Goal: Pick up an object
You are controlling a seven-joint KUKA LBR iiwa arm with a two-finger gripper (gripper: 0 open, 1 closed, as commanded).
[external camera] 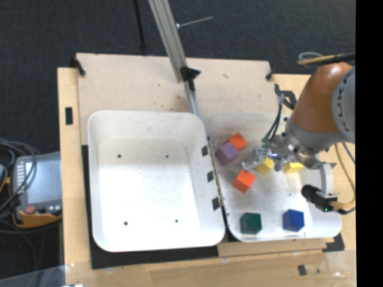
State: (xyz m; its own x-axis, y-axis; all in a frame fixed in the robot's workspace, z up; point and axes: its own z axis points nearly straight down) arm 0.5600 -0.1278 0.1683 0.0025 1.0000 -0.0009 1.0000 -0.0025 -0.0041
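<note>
On the arm (326, 109), partial "KU" lettering

A wooden bench (69, 160) stands on dark carpet (60, 17), topped at its far side by a pale board (137, 82). A silver aluminium rail (167, 31) slants down from the far edge to a black bracket (190, 74) on that board. Beside the bench's left edge sits a grey control pendant (37, 187) with an orange base, black cables (9, 151) looping just beyond it. Small black clips (209, 176) line the seam between the two bins.
</note>
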